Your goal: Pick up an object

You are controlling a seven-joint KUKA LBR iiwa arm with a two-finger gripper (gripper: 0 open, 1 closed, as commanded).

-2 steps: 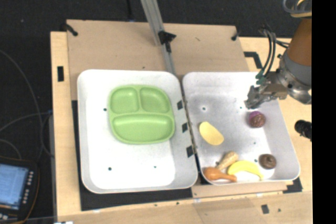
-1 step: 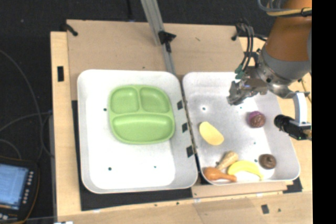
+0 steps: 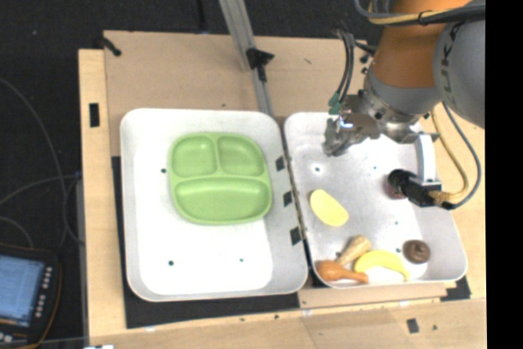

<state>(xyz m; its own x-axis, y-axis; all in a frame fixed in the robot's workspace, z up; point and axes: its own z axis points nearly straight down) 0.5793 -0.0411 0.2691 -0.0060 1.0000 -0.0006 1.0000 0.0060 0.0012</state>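
In the right bin (image 3: 368, 176) lie a flat yellow oval piece (image 3: 328, 208), a beige root-like piece (image 3: 355, 250), an orange carrot (image 3: 341, 273), a yellow banana (image 3: 382, 264) and a small brown chocolate donut (image 3: 416, 251). My gripper (image 3: 334, 140) hangs over the bin's far left corner, well above the yellow oval and apart from every object. Nothing shows between its fingers.
The left bin (image 3: 147, 257) holds a green three-compartment plate (image 3: 221, 178). A slanted metal pole (image 3: 237, 20) rises behind the bins. A black attachment (image 3: 409, 185) hangs from the arm over the right bin's right side. A tablet (image 3: 24, 286) sits at lower left.
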